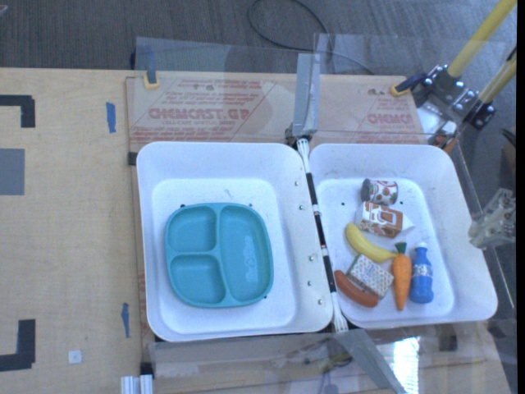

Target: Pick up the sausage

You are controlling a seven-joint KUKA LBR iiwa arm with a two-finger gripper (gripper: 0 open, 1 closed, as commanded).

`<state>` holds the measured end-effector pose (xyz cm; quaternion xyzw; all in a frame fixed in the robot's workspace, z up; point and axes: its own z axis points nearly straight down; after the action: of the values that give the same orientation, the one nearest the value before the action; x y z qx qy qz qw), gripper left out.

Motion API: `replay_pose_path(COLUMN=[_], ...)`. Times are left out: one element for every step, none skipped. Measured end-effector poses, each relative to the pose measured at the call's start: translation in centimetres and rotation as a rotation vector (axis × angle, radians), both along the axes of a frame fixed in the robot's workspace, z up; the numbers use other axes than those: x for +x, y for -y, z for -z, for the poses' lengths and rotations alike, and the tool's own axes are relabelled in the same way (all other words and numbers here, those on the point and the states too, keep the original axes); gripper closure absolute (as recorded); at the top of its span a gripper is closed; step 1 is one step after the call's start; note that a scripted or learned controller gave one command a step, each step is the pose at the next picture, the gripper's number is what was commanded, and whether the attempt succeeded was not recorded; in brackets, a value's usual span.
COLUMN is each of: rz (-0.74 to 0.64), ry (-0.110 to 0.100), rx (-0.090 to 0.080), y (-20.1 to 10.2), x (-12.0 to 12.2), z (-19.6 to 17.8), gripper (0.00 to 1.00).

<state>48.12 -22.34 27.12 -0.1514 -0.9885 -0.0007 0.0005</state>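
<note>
One sausage (355,289), half under a small box (371,275); one banana (367,245), one carrot (401,280), one bottle (421,275); pincer (493,222) blurry, grip impossible to tell.

Glossy plastic sausage (356,290); smooth plastic tray (218,254); wooden bench (66,220).

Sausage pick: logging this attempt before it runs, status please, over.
Gripper at right bin's right edge, off the food. Sausage at bin's near-left corner, ungrasped. Cracker packet lies against it.
</note>
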Motion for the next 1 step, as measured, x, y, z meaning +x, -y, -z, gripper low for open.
replay_pose_path(rz=[-0.038], ry=[0.007], rx=[-0.003], y=[0.03], x=[0.07], z=[-1.35], gripper=[1.0])
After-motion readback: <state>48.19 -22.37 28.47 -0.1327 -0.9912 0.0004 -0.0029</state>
